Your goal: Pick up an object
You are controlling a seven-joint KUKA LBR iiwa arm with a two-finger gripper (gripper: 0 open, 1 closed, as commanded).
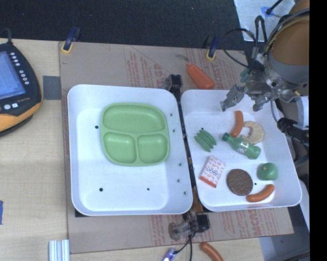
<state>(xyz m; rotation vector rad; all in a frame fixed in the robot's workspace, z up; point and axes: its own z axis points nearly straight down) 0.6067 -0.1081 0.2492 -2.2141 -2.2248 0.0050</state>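
— Seven or so small things lie in the right bin (294,200), and none of them is in my gripper (245,100) yet. So how far along am I?

— Barely begun, I judge. Where are you now?

— My gripper hangs over the upper part of the right bin, in the upper right of the frame. Its two fingers are spread apart, with nothing between them.

— What sits closest beneath you?

— An orange sausage (238,123) just below my gripper, touching a pale ring-shaped piece (255,131). Just below those, a green bottle (242,145) lies on its side. Farther down are a leafy green piece (205,139), a small red-and-white packet (212,171), a brown disc (240,181), a green round fruit (267,171) and another sausage (260,193) near the bin's lower rim.

— And the left bin (87,194)?

— It holds a green divided tray (135,133).

— What is left to do?

— Everything: choose one thing, come down, close on it, lift.

— Anything hard to make out?

— My arm is cut off at the frame's right edge, and cables clutter my wrist. I cannot tell how high I am above the bin. At the bottom edge, another orange piece (211,250) on the surface is partly cut off.
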